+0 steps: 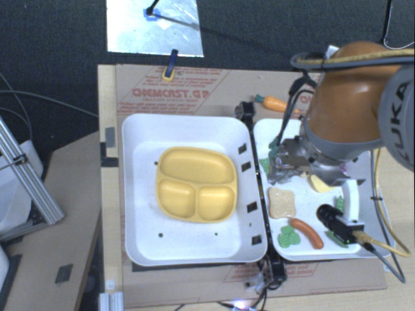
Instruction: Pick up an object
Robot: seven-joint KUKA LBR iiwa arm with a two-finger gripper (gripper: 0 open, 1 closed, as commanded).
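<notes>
Over the right bin (pixel 324 254) | gripper (pixel 283 164) is hovering above bread (pixel 282 203), sausage (pixel 306 232), leaf (pixel 289 238) | grip state unclear, cannot tell | risk: crowded items are inviting a miss or double grab

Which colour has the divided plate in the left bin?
The three-compartment plastic plate is pale yellow, as the camera view shows.

Red print reading "CHEMCAST GP" runs across the brown protective sheet (pixel 194 86) at twelve o'clock of the left bin (pixel 139 193), and the letters "UKA" stand on the arm (pixel 403 118) at three o'clock.
</notes>
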